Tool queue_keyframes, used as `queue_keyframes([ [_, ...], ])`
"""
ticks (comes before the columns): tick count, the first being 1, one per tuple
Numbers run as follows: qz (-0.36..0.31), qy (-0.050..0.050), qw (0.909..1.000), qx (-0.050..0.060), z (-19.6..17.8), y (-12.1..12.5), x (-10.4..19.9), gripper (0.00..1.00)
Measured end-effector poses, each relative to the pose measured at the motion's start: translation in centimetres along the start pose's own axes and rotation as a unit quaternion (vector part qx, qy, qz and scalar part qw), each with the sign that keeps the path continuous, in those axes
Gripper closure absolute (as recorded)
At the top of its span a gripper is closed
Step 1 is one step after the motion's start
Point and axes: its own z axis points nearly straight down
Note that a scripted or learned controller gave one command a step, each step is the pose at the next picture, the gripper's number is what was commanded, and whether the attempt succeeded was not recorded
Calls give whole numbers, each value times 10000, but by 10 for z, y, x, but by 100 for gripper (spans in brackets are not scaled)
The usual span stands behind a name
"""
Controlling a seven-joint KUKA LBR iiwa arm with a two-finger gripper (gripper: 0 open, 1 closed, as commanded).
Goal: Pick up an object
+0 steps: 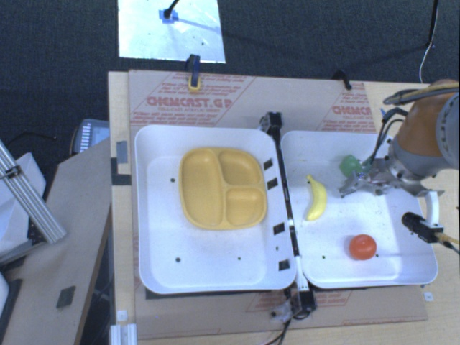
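**Arm low over the right bin, beside a green object**

A dark carpeted floor surrounds a wooden bench topped with a printed board, and on it two shallow white bins sit side by side, touching along a black central seam. The left bin carries a yellow divided plate with three compartments, lying flat near its middle.

In the right bin, taking its centre as the dial, a yellow banana lies at about 9 o'clock, near the seam, its length running roughly 12 to 6. An orange-red round fruit rests at about 6 o'clock, well apart from the banana. A small green object sits at about 11 o'clock.

The grey arm with its orange band enters from 3 o'clock. Its gripper is low in the bin just below the green object, close to it; whether they touch, and whether the claw is wide or narrow, cannot be told from here. Nothing is visibly held.
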Motion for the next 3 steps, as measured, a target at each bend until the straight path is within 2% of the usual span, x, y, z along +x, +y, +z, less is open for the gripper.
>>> queue_keyframes([
  [1, -1, -8, 10000, -25, -12, 1, 0, 100],
  [2, 12, -8, 10000, -28, -68, -6, -6, 100],
  [3, -15, -7, 10000, -31, -115, -7, 0, 100],
])
